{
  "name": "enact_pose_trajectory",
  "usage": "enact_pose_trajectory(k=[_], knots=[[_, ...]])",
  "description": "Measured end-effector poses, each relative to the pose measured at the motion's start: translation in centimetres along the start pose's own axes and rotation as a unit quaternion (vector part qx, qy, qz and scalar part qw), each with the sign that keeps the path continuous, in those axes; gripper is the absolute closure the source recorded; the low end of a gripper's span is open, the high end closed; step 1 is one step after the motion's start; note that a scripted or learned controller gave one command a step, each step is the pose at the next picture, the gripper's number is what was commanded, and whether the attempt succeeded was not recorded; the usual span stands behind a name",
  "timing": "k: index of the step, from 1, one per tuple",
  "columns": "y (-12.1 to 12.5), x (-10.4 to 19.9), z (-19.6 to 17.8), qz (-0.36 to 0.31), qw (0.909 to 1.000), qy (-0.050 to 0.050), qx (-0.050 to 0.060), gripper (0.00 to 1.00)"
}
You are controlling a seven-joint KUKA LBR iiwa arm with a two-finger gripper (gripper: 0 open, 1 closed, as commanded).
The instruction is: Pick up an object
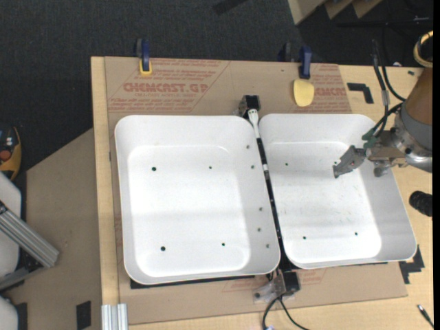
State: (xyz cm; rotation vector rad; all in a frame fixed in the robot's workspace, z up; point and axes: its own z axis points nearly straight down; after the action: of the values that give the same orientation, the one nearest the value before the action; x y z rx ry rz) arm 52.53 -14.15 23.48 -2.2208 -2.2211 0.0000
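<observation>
Object point(303, 92), our guess the small yellow piece. Gripper point(357, 165) hangs over right bin point(323, 212), open or closed we can't tell. Object lies just beyond right bin's far rim. Likely light, stiff; pinch across its narrow width.

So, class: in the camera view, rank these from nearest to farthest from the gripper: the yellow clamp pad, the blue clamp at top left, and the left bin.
The gripper sits over the right bin.
1. Yellow clamp pad: above the right bin, just up and left of the gripper.
2. Left bin: across the divider, to the left.
3. Blue clamp: far top-left edge of the board.
</observation>
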Motion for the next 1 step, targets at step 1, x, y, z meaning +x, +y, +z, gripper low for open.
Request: enact_pose_trajectory(k=[1], knots=[[0.07,0.0,-1.07,0.0,1.0,-0.001,-0.002,1.0]])
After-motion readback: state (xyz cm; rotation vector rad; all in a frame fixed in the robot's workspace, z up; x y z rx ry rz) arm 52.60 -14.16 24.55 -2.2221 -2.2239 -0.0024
